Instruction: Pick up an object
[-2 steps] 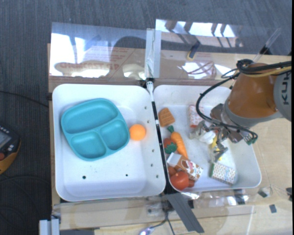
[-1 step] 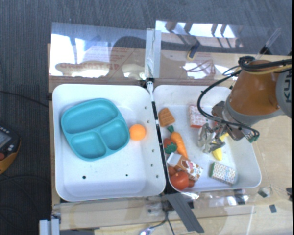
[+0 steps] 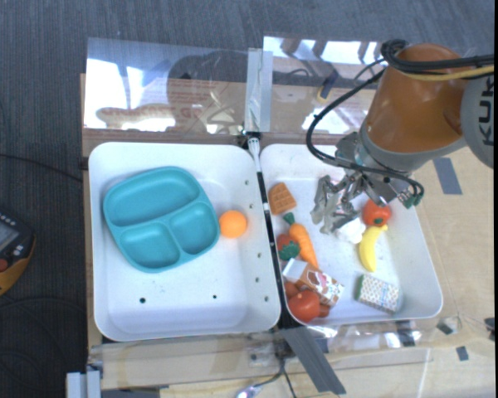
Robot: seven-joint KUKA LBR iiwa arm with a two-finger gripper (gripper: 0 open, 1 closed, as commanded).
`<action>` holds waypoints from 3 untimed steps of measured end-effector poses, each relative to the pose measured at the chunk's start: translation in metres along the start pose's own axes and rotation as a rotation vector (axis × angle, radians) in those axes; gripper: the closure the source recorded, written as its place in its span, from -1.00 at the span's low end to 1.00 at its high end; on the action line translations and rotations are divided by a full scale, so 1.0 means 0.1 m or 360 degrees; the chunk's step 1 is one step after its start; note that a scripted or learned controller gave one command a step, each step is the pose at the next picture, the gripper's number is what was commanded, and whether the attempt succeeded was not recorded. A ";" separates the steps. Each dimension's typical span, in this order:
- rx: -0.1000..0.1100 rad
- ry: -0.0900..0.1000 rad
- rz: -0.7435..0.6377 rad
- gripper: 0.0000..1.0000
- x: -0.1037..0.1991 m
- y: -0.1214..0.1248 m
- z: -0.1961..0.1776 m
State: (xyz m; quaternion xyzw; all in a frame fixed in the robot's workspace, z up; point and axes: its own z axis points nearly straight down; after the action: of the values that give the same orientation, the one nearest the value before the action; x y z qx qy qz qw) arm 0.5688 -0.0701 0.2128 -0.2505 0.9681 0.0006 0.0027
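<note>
**Over the right bin, nothing between my fingers yet**

The two white bins sit side by side. The left bin [image 3: 124,305] carries a teal divided plate [image 3: 159,216] with an orange ball [image 3: 232,224] just beside it on the right. The right bin [image 3: 419,259] is where I am working, and it holds the clutter: a carrot [image 3: 301,243] along its left wall, a waffle-like biscuit [image 3: 282,197] farther back, a red tomato [image 3: 305,305] at the near edge touching a small printed packet [image 3: 322,285], a patterned sponge block [image 3: 376,293] near the right corner, a banana [image 3: 368,248], and a small red-orange fruit [image 3: 377,214] touching the banana's far end.

My arm [image 3: 415,98] comes in from the right and far side, wrist bent steeply down so that my gripper [image 3: 339,204] hangs over the far middle of the right bin. My fingers look spread and bare, with only the bin floor under them. The red-orange fruit and banana lie just to their right, the carrot to their near left.

I judge this as the approach, before any grasp. Next I need to settle on one item, most likely the fruit or banana, shift right over it, drop straight, then close
</note>
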 end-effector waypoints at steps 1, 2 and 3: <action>-0.0002 0.0003 0.0105 1.00 -0.43 0.29 0.29; 0.0004 -0.0001 0.0322 1.00 -0.75 -0.73 -0.36; 0.0002 0.0004 0.0039 1.00 -0.67 -0.85 0.79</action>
State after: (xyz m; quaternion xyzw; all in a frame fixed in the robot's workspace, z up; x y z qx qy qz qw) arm 0.6692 -0.1114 0.1344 -0.2387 0.9711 -0.0002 0.0018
